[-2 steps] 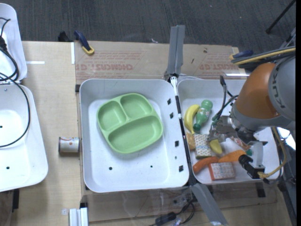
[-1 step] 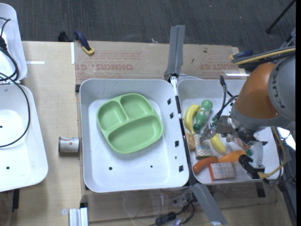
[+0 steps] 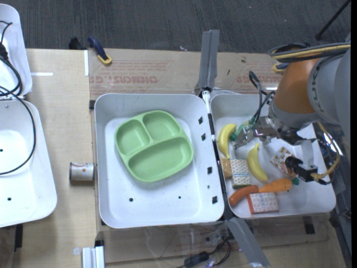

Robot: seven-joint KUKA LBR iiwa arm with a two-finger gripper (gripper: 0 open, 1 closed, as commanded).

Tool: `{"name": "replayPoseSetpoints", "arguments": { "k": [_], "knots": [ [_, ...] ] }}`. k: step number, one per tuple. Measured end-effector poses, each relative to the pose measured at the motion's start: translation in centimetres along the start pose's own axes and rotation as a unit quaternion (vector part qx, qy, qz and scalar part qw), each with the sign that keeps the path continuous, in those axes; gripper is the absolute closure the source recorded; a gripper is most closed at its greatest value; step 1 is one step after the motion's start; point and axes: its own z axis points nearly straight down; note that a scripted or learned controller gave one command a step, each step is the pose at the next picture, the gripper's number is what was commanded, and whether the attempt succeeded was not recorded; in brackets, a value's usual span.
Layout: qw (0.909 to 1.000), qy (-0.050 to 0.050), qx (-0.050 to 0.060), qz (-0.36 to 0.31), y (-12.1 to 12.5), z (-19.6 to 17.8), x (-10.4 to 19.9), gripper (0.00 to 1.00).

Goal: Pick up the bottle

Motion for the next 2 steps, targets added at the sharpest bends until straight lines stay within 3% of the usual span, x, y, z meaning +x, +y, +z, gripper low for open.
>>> {"name": "replayPoseSetpoints", "arguments": {
  "k": [1, 2],
  "knots": [
    [0.9997, 0.003, 0.011, -0.019, 4.9, 0.8, -5.7, 0.00],
    [0.9983, 0.004, 0.012, 0.056, 5.4, 0.8, -7.4, 0.00]
  ]
}}
